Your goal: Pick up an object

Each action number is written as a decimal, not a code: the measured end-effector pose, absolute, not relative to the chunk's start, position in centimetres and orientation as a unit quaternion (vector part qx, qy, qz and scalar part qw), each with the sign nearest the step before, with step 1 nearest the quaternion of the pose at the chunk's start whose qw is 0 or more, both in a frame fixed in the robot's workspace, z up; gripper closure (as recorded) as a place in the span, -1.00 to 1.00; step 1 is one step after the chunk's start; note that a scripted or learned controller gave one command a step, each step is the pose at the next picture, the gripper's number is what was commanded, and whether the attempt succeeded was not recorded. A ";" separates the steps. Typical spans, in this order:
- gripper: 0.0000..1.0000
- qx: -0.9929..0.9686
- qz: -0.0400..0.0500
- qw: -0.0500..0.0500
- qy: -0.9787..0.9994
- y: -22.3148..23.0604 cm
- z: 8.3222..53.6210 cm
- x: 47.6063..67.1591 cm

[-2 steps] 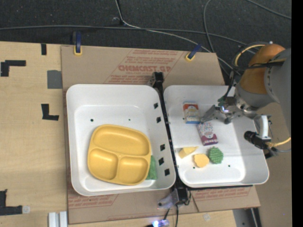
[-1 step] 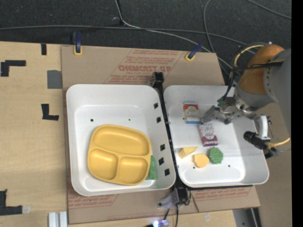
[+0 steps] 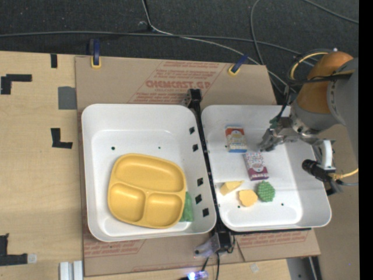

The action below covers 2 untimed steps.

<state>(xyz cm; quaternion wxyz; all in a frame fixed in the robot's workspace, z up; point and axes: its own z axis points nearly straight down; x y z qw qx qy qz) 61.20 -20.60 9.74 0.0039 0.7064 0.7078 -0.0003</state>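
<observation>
**Gripper low over the right bin, small items just beside it**

The grey arm (image 3: 326, 104), with its glossy orange band, reaches in from the right, and its dark metal gripper (image 3: 271, 137) sits low over the right bin (image 3: 312, 217), a shallow white plastic tray with rounded corners. Nothing shows between the fingers; how far apart they stand cannot be told from this slant.

Five small things lie on the smooth bin floor. A flat red-and-white carton (image 3: 235, 139) lies near the bin's back, just left of the gripper. A slim maroon packet (image 3: 256, 165) with a pale label lies just below the gripper, slightly tilted. Toward the front sit a yellow wedge (image 3: 231, 186), a rounded orange-yellow lump (image 3: 247, 198), and a bumpy green ball (image 3: 266, 191) touching or just beside the lump.

The left bin (image 3: 96, 124) holds a matte yellow divided plate (image 3: 145, 190) with three soft-edged compartments, and a green piece (image 3: 187, 207) is tucked against its right edge. Both bins rest on a brown cardboard sheet (image 3: 175, 80) clamped at the back edge.
</observation>
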 end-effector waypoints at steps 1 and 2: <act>1.00 0.707 0.001 0.001 0.707 -20.7 14.0 61.4; 1.00 0.707 0.001 0.002 0.707 -20.8 18.2 61.5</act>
